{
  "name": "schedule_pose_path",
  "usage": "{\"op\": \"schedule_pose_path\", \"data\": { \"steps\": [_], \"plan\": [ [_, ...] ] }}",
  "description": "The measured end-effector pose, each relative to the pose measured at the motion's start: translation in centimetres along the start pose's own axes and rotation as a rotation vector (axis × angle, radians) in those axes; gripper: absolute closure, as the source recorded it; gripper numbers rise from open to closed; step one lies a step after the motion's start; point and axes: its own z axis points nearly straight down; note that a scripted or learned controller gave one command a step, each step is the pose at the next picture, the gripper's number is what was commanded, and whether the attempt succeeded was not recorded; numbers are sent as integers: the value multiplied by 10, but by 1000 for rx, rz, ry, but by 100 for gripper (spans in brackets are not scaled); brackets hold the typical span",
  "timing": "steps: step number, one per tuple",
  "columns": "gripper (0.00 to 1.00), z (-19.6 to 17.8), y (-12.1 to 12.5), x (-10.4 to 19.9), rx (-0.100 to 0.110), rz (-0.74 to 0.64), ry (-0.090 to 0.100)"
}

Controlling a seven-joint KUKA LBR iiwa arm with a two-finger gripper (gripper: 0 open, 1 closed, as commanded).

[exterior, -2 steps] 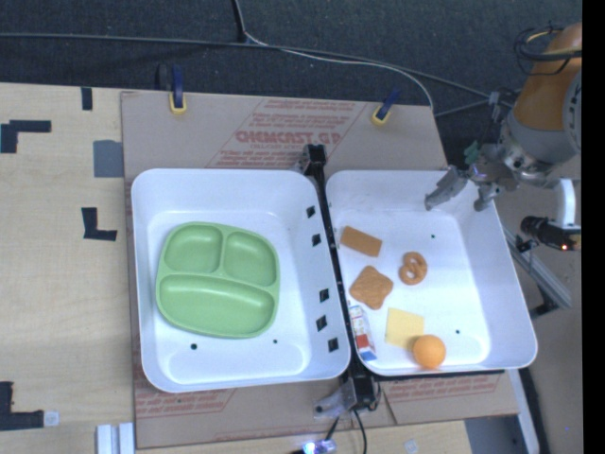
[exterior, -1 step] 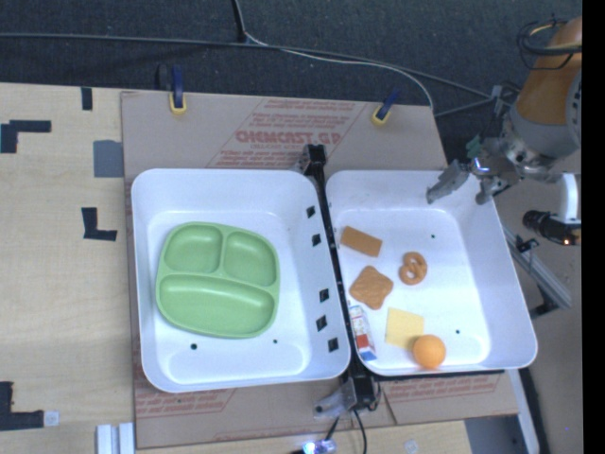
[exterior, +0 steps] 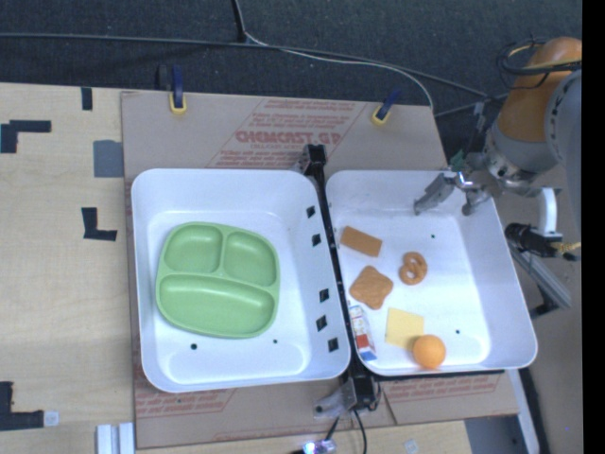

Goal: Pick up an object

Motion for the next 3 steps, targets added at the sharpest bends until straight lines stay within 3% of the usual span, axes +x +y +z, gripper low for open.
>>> {"op": "schedule_pose_path", "data": {
  "steps": [1, 2, 3],
  "plan": [
    [0, 58, 8, -3, 1, 0, 0],
    [0, 67, 9, -2, -2, 0, -1],
    [100, 55, 10, -3, -7, -2, -5]
  ]
}}
